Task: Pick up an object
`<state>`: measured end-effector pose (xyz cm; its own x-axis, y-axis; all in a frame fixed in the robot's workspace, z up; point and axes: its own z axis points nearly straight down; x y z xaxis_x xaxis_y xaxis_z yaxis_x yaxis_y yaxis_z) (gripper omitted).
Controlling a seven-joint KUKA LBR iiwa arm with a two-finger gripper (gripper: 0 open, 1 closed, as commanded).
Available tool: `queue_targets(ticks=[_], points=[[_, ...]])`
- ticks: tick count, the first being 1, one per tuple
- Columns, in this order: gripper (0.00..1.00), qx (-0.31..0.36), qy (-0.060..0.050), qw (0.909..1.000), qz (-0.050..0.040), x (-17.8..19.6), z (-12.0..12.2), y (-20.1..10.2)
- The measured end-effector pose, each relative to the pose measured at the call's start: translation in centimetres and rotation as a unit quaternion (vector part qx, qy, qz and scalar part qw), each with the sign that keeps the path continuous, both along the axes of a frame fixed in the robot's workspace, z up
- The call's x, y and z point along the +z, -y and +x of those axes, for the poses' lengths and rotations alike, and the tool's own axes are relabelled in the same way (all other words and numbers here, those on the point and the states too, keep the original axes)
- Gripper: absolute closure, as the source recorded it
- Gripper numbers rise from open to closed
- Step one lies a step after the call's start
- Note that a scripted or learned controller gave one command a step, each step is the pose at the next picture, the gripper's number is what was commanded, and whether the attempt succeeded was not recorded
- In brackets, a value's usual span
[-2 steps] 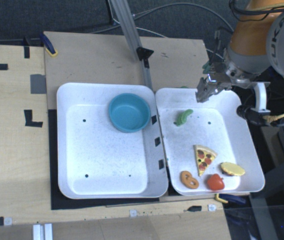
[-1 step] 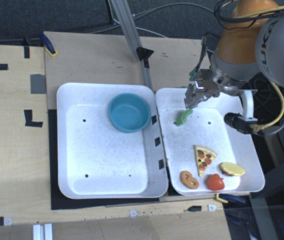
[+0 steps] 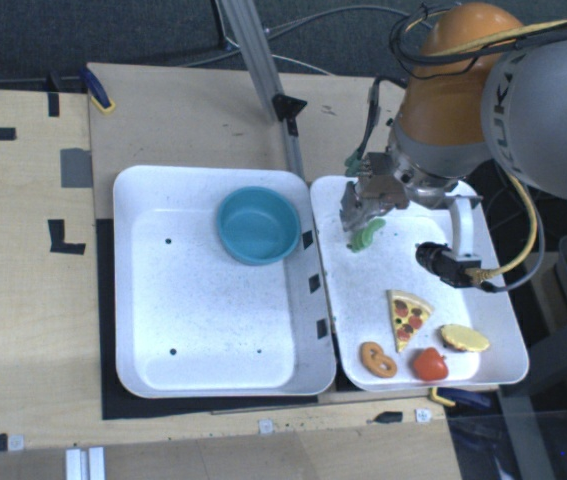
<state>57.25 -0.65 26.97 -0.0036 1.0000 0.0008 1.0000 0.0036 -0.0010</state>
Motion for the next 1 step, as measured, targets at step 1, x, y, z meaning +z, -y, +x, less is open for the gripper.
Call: queue_targets(ticks=[1], points=[[1.0,0.0,-0.001,1.0,-0.0003,-1.9,-2.9,-3.68]])
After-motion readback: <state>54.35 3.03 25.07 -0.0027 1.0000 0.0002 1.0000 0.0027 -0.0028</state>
